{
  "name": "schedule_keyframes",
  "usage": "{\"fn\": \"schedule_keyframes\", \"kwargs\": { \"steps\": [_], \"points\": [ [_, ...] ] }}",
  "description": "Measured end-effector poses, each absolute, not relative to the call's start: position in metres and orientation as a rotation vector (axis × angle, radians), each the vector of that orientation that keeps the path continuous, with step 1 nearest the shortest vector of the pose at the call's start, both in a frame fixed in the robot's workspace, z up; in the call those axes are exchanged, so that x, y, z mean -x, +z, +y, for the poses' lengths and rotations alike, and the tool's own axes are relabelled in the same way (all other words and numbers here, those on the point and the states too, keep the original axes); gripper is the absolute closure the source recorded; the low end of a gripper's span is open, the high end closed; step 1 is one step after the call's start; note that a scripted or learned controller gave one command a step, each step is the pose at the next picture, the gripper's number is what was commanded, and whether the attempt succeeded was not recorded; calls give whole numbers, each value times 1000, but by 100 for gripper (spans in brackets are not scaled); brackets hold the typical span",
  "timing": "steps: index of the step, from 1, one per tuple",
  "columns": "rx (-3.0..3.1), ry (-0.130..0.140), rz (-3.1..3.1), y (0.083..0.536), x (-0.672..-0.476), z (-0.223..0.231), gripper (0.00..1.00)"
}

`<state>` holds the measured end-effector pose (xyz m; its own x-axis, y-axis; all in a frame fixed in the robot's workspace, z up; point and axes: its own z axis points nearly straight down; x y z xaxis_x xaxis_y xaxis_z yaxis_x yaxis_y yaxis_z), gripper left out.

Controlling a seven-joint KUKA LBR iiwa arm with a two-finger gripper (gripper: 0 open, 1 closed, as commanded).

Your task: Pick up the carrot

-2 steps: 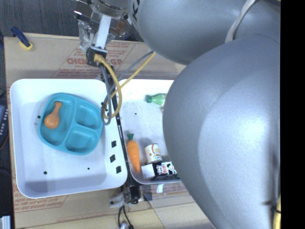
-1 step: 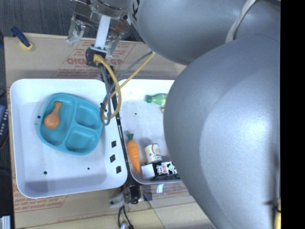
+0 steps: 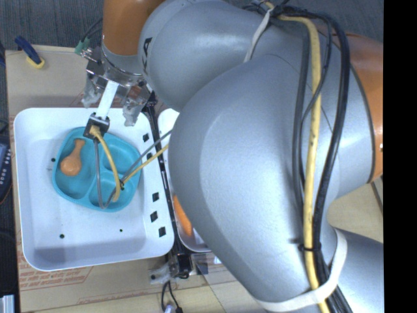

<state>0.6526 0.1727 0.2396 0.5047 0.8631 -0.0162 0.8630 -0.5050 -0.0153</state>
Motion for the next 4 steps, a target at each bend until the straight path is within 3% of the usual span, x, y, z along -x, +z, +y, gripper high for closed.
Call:
{"fn": "schedule_keyframes", "kwargs": {
  "steps": [1, 2, 3, 4],
  "points": [
    [2921, 13, -1151, 91, -556, 219, 0],
    [2920, 70, -1155, 101, -554, 212, 100],
    [2993, 11, -959, 139, -576, 217, 100],
    [2819, 42, -1291, 107, -601, 201, 100]
  ]
}}
